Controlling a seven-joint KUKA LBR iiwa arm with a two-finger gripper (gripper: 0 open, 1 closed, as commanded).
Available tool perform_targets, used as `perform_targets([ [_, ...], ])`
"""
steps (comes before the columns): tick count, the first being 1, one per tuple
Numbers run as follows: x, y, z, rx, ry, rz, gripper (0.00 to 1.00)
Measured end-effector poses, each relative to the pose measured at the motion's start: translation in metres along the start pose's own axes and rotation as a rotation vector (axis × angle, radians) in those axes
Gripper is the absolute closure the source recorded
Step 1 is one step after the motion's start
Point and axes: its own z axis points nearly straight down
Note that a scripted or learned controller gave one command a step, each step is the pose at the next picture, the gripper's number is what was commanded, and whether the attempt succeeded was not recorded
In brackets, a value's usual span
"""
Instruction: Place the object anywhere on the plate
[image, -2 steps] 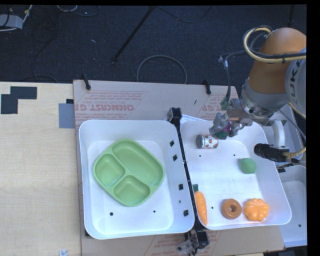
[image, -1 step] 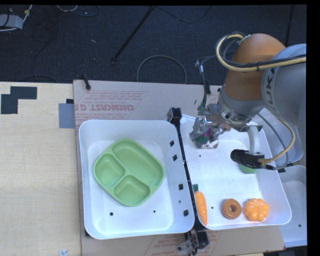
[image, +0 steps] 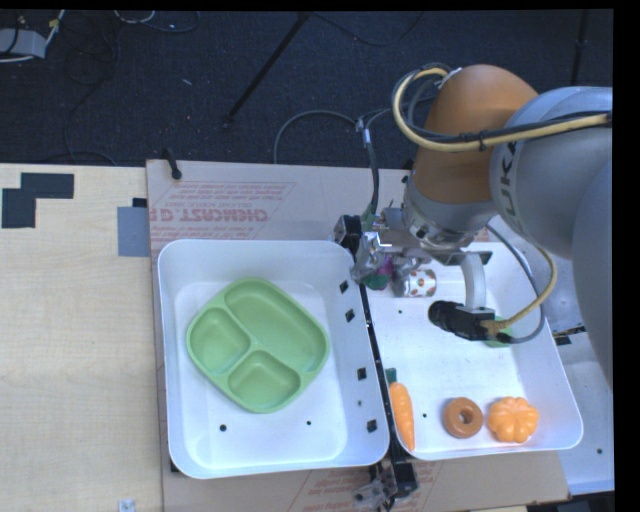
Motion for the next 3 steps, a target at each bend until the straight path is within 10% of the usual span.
perform_targets([
  [3,0.158,-0.022,0.011,-0.001,-0.001,-0.001,1.0],
])
